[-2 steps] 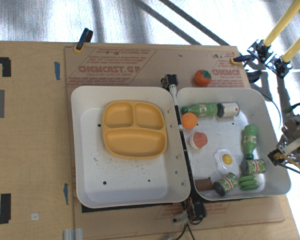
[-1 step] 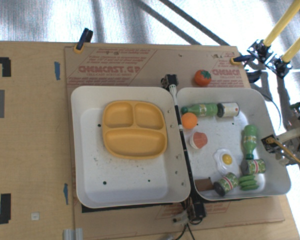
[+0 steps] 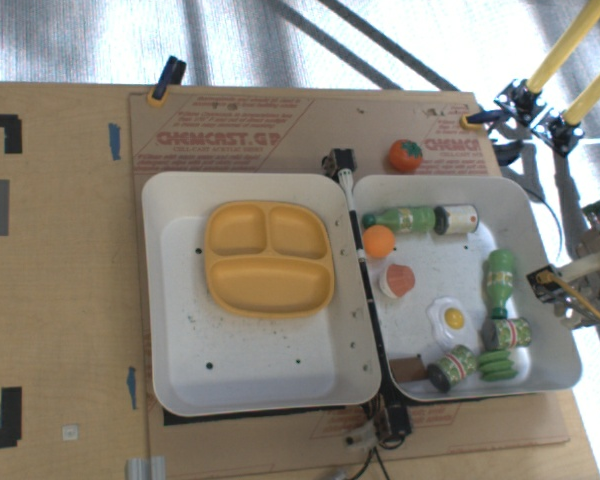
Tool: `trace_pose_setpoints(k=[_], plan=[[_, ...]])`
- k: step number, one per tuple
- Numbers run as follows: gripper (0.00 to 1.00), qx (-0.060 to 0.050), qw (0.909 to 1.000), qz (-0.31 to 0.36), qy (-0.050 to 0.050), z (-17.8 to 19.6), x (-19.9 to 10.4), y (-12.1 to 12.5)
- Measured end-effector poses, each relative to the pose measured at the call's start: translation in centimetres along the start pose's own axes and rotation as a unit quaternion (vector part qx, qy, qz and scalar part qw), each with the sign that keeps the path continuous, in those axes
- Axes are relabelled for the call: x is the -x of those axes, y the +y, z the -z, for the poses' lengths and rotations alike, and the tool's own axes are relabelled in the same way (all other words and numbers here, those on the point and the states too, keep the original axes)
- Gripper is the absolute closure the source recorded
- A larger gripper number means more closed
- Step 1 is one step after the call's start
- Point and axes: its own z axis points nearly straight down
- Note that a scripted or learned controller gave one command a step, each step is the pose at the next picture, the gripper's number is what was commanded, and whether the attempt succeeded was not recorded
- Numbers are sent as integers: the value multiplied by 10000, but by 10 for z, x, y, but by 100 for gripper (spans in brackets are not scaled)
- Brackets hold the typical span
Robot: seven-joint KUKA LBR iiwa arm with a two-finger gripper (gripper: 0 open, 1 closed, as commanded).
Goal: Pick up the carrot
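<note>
A small orange piece [image 3: 378, 241], the thing that looks most like the carrot, lies in the right bin [image 3: 540, 268] close to its left wall. From this angle it looks rounded. It sits just below the end of a green bottle [image 3: 402, 219] lying on its side. A red-and-white piece [image 3: 397, 281] rests a little below it.
The left bin [image 3: 170, 298] holds a yellow divided plate [image 3: 269, 258]. The right bin also holds a fried egg toy [image 3: 451, 317], a silver can [image 3: 460, 219], and several green bottles and cans [image 3: 500, 280] along its right and front. An orange-red tomato-like toy [image 3: 405, 155] sits on the cardboard behind the bins.
</note>
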Motion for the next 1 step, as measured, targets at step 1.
trace_pose_setpoints(k=[1], plan=[[100, -5, 10000, -31, -3, -3, 1, 0]])
